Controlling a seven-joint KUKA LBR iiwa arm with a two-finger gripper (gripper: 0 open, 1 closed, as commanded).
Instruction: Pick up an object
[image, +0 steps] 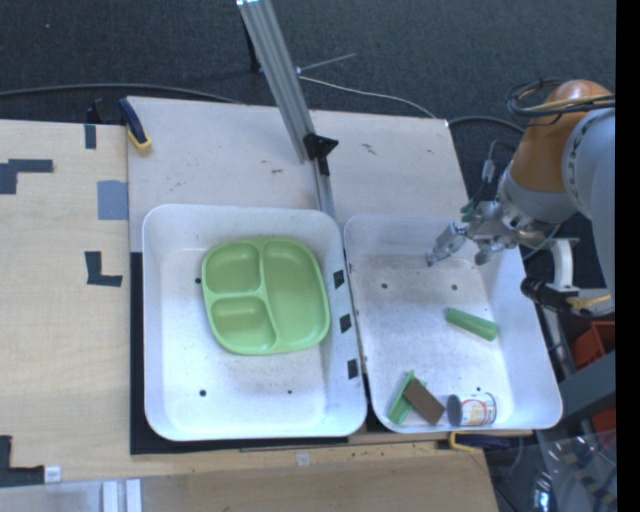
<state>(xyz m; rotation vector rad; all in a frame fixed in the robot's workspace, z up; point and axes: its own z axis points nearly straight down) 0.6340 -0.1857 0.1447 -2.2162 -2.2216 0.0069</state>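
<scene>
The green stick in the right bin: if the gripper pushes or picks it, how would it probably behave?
The green stick looks like a straight, solid bar, so it is probably stiff and light. It lies flat and alone on the right bin floor, so a push would likely slide or spin it. Whether it is round enough to roll is unclear.

Arm (560, 150) in from right, orange band up top, wrist bent down-left. Pincer (447, 246) low over right bin's far end, tilted left; nothing seen between its tips.
</scene>
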